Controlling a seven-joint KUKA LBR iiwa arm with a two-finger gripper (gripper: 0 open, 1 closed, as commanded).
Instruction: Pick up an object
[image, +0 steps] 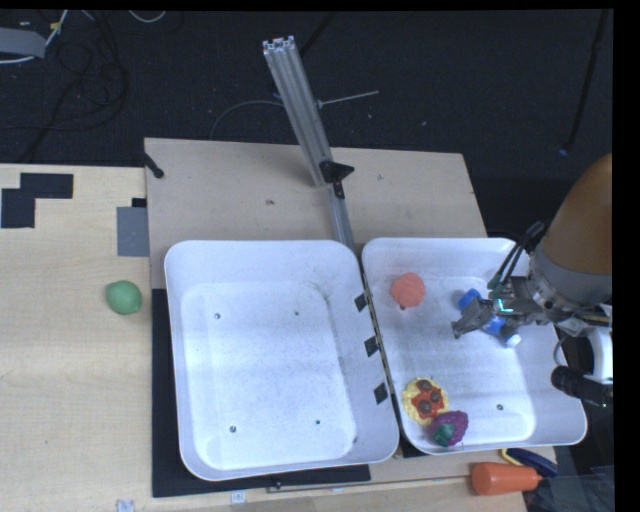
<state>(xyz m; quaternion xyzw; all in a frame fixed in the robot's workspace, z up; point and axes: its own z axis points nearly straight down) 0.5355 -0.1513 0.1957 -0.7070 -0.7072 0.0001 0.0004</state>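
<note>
Spreading across the middle of the view: pale wooden table (70, 360), bearing two shallow white bins side by side. Sitting on the left: left bin (260, 360). Holding the clutter on the right: right bin (480, 400). Reaching in from the right: grey arm with its orange band (590, 215), hanging low over the right bin.

Hovering at the arm's tip: claw (472, 324), dark fingers pointing left and seeming slightly parted; holding nothing that can be seen. Lying just beside the claw, possibly touching it: small blue object (470, 299), partly hidden by the wrist, shape hard to tell. Looking rigid and light; probably slippery plastic, so gripping across its narrowest sides seeming wisest.

Resting further left in the same bin: orange-pink ball (407, 290). Sitting near the front edge: yellow piece with red spots (425, 398), touching a purple and green lump (449, 428). Lying well apart on the table: green ball (124, 297).
</note>
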